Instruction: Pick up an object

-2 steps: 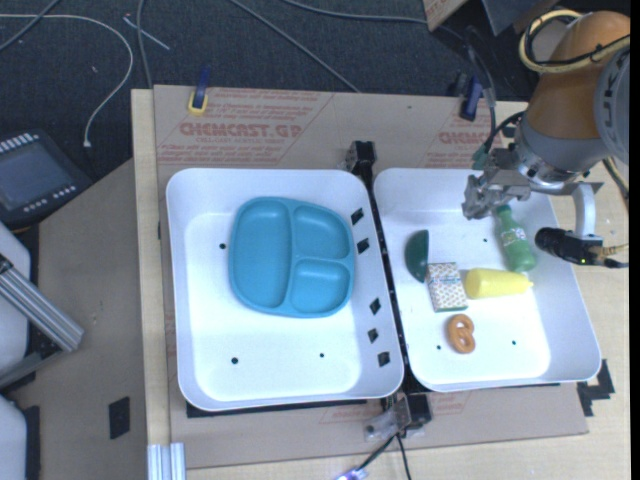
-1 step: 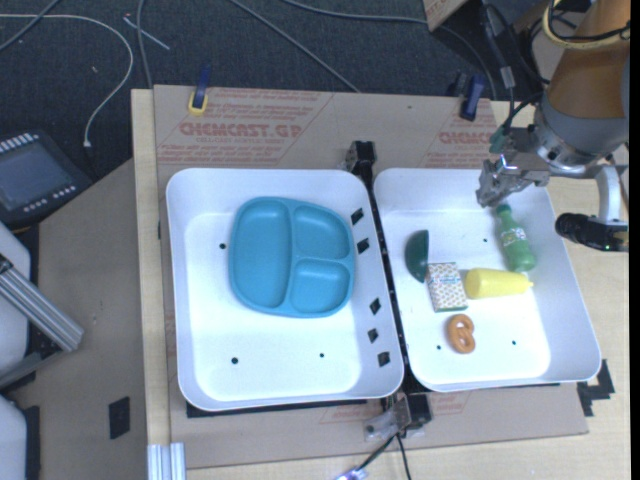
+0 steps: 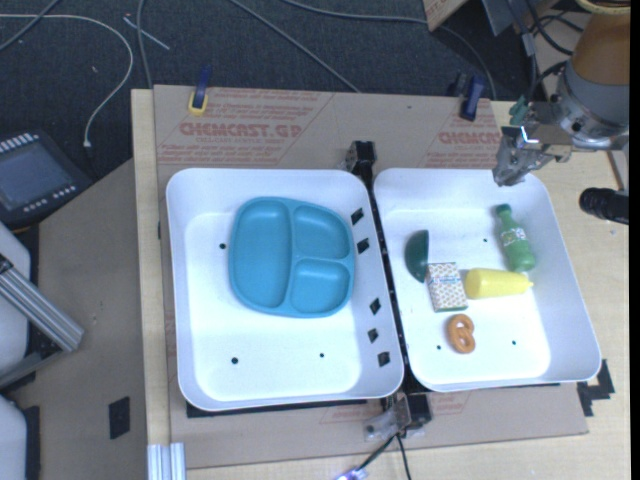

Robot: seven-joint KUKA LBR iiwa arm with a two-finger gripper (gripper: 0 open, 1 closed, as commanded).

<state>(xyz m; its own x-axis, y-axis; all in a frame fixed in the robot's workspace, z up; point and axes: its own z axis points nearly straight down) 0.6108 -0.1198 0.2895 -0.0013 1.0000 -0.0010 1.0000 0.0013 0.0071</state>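
My gripper [image 3: 507,173] hangs over the far edge of the right bin [image 3: 570,353], with nothing between its fingers that I can see. Just below it lies a green bottle [image 3: 515,240]. A yellow object [image 3: 495,283] lies beside the bottle, touching a small patterned box [image 3: 445,286]. A dark green curved piece [image 3: 417,253] sits toward the bin's left side. An orange pretzel-shaped piece [image 3: 461,333] lies nearer the front.
The left bin [image 3: 200,368] holds a blue divided plate [image 3: 292,256]. Black clips run along the seam between the two bins [image 3: 375,268]. Cables lie on the dark floor behind the bench.
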